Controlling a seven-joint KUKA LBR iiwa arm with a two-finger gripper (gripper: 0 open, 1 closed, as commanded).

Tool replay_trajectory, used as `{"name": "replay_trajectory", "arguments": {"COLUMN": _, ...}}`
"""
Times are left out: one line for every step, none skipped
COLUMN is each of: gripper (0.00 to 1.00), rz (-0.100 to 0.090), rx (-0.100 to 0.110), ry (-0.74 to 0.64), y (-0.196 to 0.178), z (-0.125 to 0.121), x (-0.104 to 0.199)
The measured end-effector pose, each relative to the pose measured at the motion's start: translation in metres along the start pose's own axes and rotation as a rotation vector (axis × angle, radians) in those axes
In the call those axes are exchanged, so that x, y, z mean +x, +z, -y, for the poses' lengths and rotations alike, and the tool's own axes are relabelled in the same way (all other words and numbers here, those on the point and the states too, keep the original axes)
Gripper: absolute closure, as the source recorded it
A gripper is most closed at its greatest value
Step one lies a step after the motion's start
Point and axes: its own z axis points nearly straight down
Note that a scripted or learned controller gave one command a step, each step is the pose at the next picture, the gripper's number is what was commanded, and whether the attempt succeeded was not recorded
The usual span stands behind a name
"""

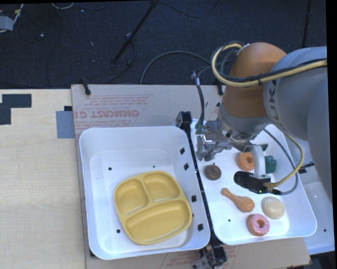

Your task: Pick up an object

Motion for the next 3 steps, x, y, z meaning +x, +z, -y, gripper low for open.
{"name": "replay_trajectory", "arguments": {"gripper": 1.0, "rz": 0.001, "rx": 0.001, "ry": 0.001, "y": 0.012, "z": -0.014, "x": 0.046}}
{"name": "replay_trajectory", "arguments": {"gripper": 1.0, "rz": 0.0, "rx": 0.0, "ry": 0.002, "y": 0.012, "z": -0.033, "x": 0.085}}
{"name": "replay_trajectory", "arguments": {"gripper": 0.0, "rz": 0.002, "rx": 0.002, "ry": 0.002, "y": 0.012, "z": -0.032, "x": 0.084}}
